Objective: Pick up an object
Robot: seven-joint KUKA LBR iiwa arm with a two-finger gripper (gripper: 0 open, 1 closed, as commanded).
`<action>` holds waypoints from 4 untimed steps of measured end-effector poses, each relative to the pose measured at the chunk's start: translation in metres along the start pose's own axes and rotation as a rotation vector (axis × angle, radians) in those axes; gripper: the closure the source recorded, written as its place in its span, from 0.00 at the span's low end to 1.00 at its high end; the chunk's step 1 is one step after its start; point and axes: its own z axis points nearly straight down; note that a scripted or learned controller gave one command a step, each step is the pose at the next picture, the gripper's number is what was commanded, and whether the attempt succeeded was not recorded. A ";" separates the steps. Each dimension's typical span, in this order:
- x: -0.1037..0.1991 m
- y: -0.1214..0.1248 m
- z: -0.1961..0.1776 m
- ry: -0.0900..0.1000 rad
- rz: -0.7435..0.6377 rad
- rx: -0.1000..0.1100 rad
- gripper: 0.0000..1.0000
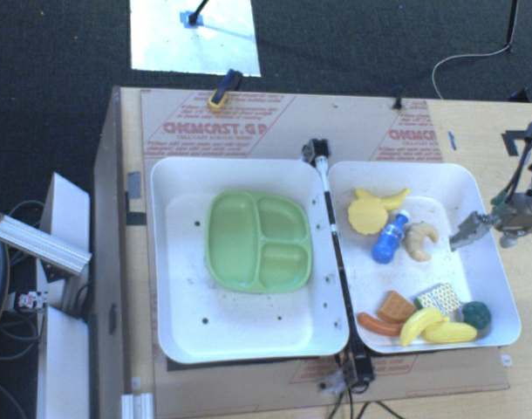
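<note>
Nearest, along the near wall of the right shallow white bin (503, 297): yellow plastic toy bananas (433, 327), lying flat, with an orange-red toy sausage (376, 324) just to the left. Just behind these: orange waffle-textured toy square (395, 305), yellow-and-white checkered block (439, 297), and at the right end a dark green rounded toy (477, 314).

Farther back in the same bin: blue plastic bottle (388, 239) on its side, touching a flat yellow round toy (367, 217) on the far left and lying just beside a tan toy croissant (419, 241) on the right.

Left shallow white bin (161, 234): light green divided plastic plate (257, 241), near the centre.

Grey two-finger gripper (466, 231): reaches in over the right wall of the right bin, near the croissant but apart from it. Open or closed state: cannot tell.
</note>
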 end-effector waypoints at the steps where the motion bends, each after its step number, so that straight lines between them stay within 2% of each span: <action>1: 0.048 0.025 0.035 0.001 0.000 0.001 0.00; 2: 0.069 0.044 0.061 0.001 0.000 0.001 0.00; 3: 0.023 0.069 0.102 0.000 0.002 0.001 0.00; 4: 0.018 0.099 0.131 0.000 -0.001 0.000 0.00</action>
